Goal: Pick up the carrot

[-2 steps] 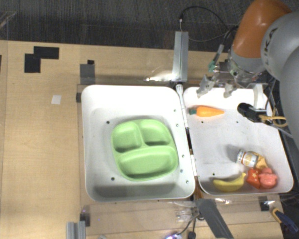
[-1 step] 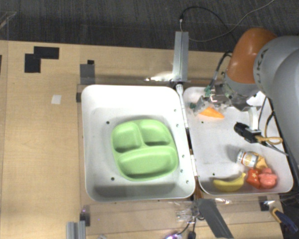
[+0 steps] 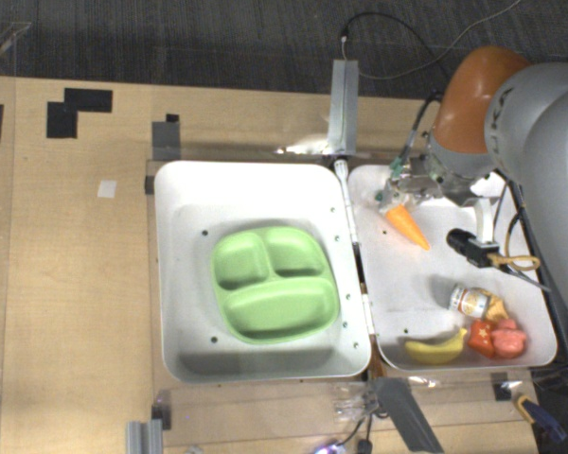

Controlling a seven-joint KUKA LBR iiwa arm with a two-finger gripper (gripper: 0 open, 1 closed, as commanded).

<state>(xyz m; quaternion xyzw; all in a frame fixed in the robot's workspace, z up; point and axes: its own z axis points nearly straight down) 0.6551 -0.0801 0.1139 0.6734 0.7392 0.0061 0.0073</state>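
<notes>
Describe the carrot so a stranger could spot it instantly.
Look in the right-hand shallow white bin, in its upper left part, just below the arm's pincer. There lies the small orange cone-shaped carrot, slanted. Unlike the curved yellow banana at the bin's bottom, it is straight and pointed.

From my remote seat I see a pale wooden bench [image 3: 66, 291] running under dark grey carpeted floor [image 3: 170, 17] at the top. Black tape marks [image 3: 76, 110] sit on the wood at upper left (blocky, angular shapes). A black cable [image 3: 407, 36] loops across the carpet. A metal bracket post [image 3: 345, 112] stands upright at the bench's back edge. Light is even, soft.
</notes>
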